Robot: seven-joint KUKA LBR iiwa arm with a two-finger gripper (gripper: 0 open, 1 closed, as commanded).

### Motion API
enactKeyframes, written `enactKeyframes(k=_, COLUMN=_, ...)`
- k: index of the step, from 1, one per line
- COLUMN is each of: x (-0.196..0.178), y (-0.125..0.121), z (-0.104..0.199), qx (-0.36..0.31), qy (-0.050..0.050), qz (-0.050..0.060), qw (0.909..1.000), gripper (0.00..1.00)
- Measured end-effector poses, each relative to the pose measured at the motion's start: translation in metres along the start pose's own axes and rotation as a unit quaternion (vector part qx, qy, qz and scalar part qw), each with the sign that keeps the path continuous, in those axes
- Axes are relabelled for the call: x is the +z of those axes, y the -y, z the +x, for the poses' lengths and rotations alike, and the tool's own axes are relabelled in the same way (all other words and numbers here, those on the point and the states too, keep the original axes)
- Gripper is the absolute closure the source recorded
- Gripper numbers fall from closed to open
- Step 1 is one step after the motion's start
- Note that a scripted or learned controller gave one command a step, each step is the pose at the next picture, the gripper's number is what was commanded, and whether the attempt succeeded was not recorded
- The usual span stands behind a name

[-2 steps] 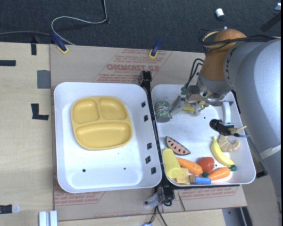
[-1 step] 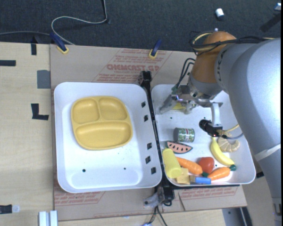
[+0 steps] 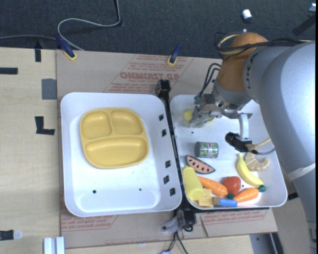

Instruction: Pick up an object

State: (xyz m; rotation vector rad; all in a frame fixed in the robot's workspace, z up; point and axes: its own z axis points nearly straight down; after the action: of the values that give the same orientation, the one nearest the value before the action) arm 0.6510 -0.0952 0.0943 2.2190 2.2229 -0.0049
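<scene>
The tool (image 3: 201,115) is parked low in the right bin's (image 3: 278,197) top-left corner, right over a yellow thing (image 3: 188,116) poking out on its left. Can't be told if it's open or shut, tbh.

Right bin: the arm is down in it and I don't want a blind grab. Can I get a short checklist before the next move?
1. Gripper over the right bin, far-left corner: ok.
2. Finger state readable: cannot tell.
3. Yellow object beside the gripper actually gripped: cannot tell.
4. Green can lies apart from the gripper: ok.
5. Banana, carrot and watermelon slice lie nearer the front, away from the gripper: ok.
</scene>
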Motion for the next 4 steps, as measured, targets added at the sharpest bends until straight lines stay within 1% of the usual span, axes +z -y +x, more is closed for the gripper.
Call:
enactKeyframes(k=1, x=0.0, y=0.0, z=0.0, qx=0.0, qy=0.0, qz=0.0, qw=1.0, gripper=0.0)
enactKeyframes(k=2, x=-0.009, y=0.0, z=0.0, qx=0.0, qy=0.0, qz=0.001, qw=1.0, gripper=1.0)
enactKeyframes(k=3, x=-0.009, y=0.0, z=0.0, qx=0.0, qy=0.0, qz=0.001, qw=1.0, gripper=0.0)
enactKeyframes(k=4, x=-0.018, y=0.001, z=0.0, qx=0.0, qy=-0.001, qz=0.001, qw=1.0, gripper=1.0)
